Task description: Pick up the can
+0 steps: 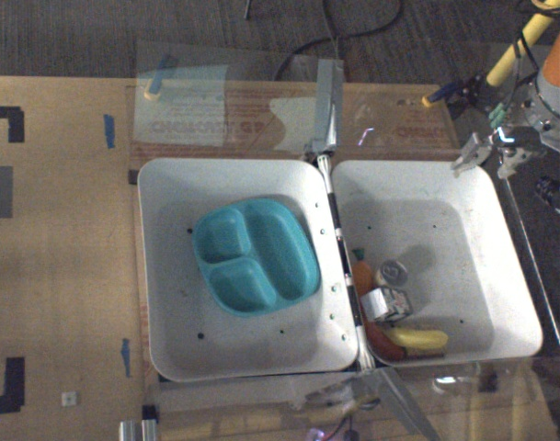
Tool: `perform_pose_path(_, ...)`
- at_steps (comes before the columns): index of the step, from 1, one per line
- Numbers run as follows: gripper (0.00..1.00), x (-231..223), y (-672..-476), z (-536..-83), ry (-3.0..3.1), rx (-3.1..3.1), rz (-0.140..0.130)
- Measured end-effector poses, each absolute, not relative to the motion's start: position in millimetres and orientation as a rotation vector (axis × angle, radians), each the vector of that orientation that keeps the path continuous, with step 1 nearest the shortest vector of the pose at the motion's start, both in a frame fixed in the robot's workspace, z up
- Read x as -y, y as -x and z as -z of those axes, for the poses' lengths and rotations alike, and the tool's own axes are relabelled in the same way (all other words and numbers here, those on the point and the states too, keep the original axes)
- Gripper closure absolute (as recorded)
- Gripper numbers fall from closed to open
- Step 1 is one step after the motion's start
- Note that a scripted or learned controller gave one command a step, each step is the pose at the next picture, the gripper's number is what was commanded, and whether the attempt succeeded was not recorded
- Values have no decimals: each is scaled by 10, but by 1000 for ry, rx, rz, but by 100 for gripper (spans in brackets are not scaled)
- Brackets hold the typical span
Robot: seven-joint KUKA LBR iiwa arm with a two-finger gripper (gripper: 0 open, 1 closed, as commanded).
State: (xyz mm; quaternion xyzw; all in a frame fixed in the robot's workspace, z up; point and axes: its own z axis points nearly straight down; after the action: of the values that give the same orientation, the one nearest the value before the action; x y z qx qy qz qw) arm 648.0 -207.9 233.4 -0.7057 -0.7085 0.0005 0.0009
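The can [393,272] is small and dark with a grey top. It stands upright in the right bin [463,246], near the bin's left wall. Just in front of it lies a shiny silver cylinder [387,303] on its side. My gripper [487,157] hangs over the back right corner of the right bin, far from the can and up to its right. Its fingers [465,158] are spread apart and open, with nothing between them.
A yellow banana [418,340] and an orange-red piece [364,278] lie along the right bin's front left corner. A teal divided plate [255,255] sits in the left bin [169,246]. A yellow-handled tool [519,39] and cables lie behind the bins.
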Motion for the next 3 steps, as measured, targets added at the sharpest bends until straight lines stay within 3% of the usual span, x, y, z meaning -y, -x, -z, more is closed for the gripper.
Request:
perform_pose_path(1, 0, 1052, -6671, -1361, 2356, 2074, -3)
perform_pose_path(2, 0, 778, -6674, -1841, 2238, 2208, 0)
perform_pose_path(3, 0, 520, -6671, -1840, 2053, 2377, -2)
